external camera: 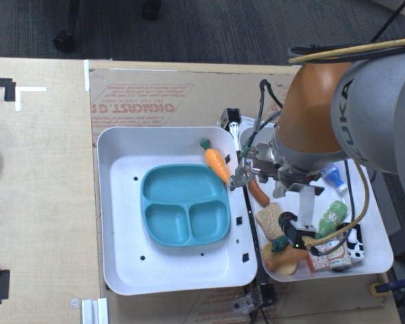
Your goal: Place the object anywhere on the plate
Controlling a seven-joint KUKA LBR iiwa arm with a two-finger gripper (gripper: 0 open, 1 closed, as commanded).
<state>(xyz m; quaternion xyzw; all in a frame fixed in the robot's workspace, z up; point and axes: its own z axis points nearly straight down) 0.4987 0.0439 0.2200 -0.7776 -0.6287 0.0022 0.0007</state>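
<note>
A teal divided plate lies in the left white bin. An orange toy carrot with a green top lies slanted at the plate's upper right corner, its lower end over the rim. My gripper hangs just right of the carrot's lower end, over the wall between the two bins. The bulky wrist and its orange band hide most of the gripper body.
The right bin holds a sausage, a bread slice, a blue bottle, a green bottle, an orange pastry and a cow-patterned carton. Cardboard lies behind the left bin.
</note>
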